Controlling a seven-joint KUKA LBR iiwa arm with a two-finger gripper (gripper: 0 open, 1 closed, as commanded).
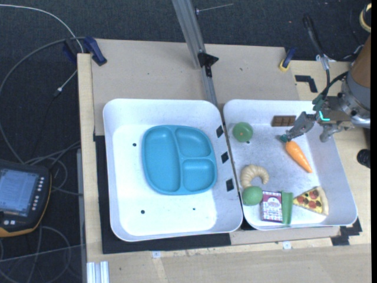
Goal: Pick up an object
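Two white bins sit side by side on a tan bench. Left bin (121,175): holds a blue divided plate (178,159), three compartments, lying flat near the bin's centre.

Right bin (340,175): several toy foods.
- Green round fruit (242,131), far-left part of the bin, close to the divide.
- Brown chocolate bar (283,121), far side, right of the green fruit and apart from it.
- Carrot (298,154), orange with green top, lying slantwise in the middle-right area, green end pointing to the far left.
- Croissant (254,173), left-centre, with a green lime-like ball (252,195) just on its near side, touching or nearly so.
- Small red-and-white packet (271,206) near edge, a green stick (287,207) lying along its right side.
- Pizza slice (311,201), near-right corner, just right of the green stick.

Gripper (313,130) comes in from the right, over the far-right part of the right bin. Two fingers spread apart, jaws open: left finger (297,127) has its tip at the carrot's green top, right finger well off to the carrot's right. Nothing sits between them. Carrot rests on the bin floor, not lifted.

Off the bench, far left: a handheld control pendant (20,196) with cables on dark carpet.
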